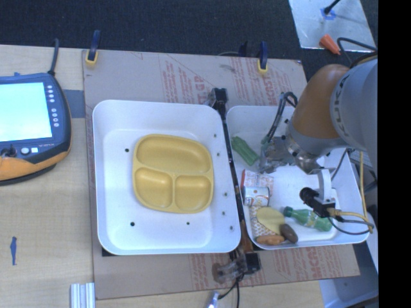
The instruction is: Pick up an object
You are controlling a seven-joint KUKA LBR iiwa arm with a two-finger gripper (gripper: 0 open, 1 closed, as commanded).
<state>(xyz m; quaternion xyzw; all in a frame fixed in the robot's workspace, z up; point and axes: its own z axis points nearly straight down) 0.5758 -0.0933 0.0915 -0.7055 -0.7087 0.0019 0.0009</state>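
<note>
- Wooden counter (45, 236) under a cardboard sheet, two white bins side by side.
- Left bin (112, 172): a yellow divided tray (172, 172), rigid, broad, awkward to pinch.
- Right bin (347, 178), the arm over it; pincer (273, 159) low at its left wall, state impossible to tell.
- Just below it, a small carton (257, 188): light, crushable, best taken across its flat sides.
- Green bottle (308, 217) at the front edge: slick, likely to roll.

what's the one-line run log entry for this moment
arm: over right white bin | gripper: beside flat green piece, grasp unseen | left white bin: yellow three-compartment plastic tray
</note>
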